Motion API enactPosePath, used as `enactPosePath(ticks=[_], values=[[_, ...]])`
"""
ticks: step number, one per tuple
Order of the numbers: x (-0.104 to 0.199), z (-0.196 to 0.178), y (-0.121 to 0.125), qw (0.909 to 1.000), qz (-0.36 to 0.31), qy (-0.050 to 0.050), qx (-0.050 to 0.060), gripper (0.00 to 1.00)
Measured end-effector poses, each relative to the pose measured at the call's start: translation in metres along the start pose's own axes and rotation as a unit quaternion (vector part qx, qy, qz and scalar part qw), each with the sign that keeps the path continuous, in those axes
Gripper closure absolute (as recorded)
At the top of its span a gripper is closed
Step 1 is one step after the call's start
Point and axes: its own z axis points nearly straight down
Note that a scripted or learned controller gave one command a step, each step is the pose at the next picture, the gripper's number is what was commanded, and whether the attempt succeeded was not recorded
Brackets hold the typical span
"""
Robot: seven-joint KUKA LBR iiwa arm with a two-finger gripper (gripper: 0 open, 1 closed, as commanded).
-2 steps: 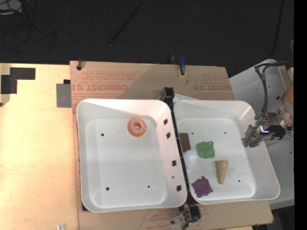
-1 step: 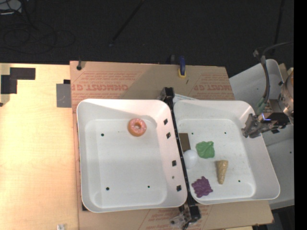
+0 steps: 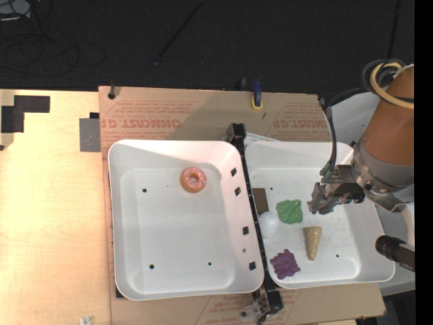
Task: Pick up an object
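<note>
**Desk:** Hovering over the right-hand shallow white plastic bin [image 3: 365,273], is the dark two-finger gripper [image 3: 323,203] carrying anything?

**Photographer:** Nothing shows between its fingers. Whether the jaws stand spread or pressed together cannot be told from this slanted overhead view; the tips blur into dark metal.

**Desk:** What lies nearest the gripper?

**Photographer:** Three soft toys. A lumpy green leaf-shaped piece [image 3: 290,211] sits just beside the gripper, on the side toward the divider between the bins. A tan cone-shaped piece [image 3: 312,241] lies near the gripper on the side toward the camera, its long axis running toward and away from the camera, narrow end away from the gripper. A purple grape-cluster piece [image 3: 285,263] rests farther from the gripper, beyond the cone and toward the divider.

**Desk:** And outward from there?

**Photographer:** A pink ring-shaped doughnut toy [image 3: 193,179] lies well apart from the gripper, in the left-hand white bin [image 3: 128,249]. The grey arm with its orange band [image 3: 396,124] rises behind the gripper.

**Desk:** Likeliest target?

**Photographer:** By my reading, the green piece: a short sideways shift and descent would reach it.
</note>
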Motion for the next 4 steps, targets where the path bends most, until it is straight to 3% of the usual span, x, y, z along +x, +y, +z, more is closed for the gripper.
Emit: enactPosePath(ticks=[1,2,3,4], values=[[0.066,-0.109,0.002,1.0,-0.003,0.0,-0.009,1.0],[-0.008,0.063,-0.002,1.0,0.005,-0.001,0.005,1.0],[-0.027,-0.014,0.001,1.0,0.003,-0.002,-0.006,1.0],[0.039,-0.081,0.0,1.0,-0.002,-0.001,-0.006,1.0]])
